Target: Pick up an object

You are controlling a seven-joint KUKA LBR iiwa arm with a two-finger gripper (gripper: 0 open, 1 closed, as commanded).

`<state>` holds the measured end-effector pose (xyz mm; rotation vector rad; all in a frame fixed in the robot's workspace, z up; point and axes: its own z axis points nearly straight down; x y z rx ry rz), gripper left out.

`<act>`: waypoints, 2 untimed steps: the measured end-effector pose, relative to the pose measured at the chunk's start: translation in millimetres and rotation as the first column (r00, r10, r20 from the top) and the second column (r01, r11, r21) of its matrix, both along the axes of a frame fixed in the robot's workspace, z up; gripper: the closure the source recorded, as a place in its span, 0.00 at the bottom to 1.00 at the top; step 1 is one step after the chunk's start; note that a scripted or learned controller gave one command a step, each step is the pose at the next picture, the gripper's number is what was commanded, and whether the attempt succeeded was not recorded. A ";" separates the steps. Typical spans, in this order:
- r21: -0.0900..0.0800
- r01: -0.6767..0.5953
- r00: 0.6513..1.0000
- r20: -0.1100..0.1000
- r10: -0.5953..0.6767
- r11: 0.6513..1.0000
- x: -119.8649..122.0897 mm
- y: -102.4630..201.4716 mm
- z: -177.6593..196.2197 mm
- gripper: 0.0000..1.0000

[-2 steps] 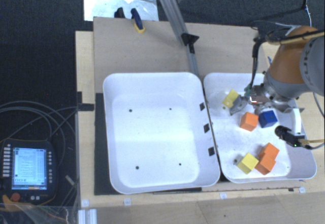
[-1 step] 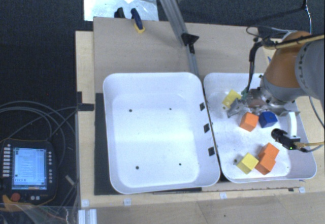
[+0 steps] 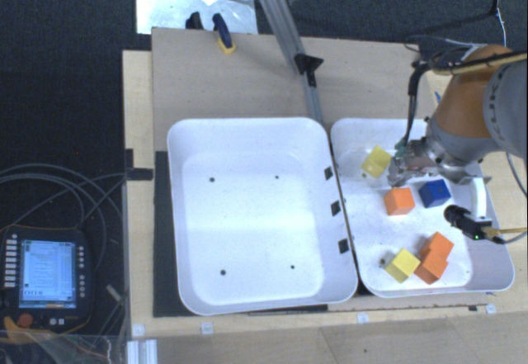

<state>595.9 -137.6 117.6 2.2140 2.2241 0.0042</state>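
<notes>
Bench (image 3: 247, 82) of pale brown board carries everything, with dark carpet around it. On the bench sit two shallow white bins side by side: the left bin (image 3: 252, 218), the larger of the two in this view, and the right bin (image 3: 363, 271), whose floor holds all the loose blocks. A grey arm (image 3: 495, 106) with an orange band reaches in from the right over the right bin's upper part. A grey pole (image 3: 276, 7) slants down from the top of the view to the gap between the bins. A handheld control pendant (image 3: 41, 276) with a lit screen lies on the carpet at lower left, cables looping above it. The gripper (image 3: 402, 168) hangs low over the right bin, between a yellow block (image 3: 376, 162) just to its left and an orange block (image 3: 399, 200) just below it; whether its fingers are spread or closed, and whether anything is in them, cannot be made out. A blue block (image 3: 435, 192) lies beside the orange one, under the wrist. Near the bin's lower edge a second orange block (image 3: 434, 257) touches a second yellow block (image 3: 403, 264).
</notes>
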 end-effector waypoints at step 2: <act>-0.002 0.000 1.000 0.005 0.000 1.000 -0.3 0.3 117.8 1.00</act>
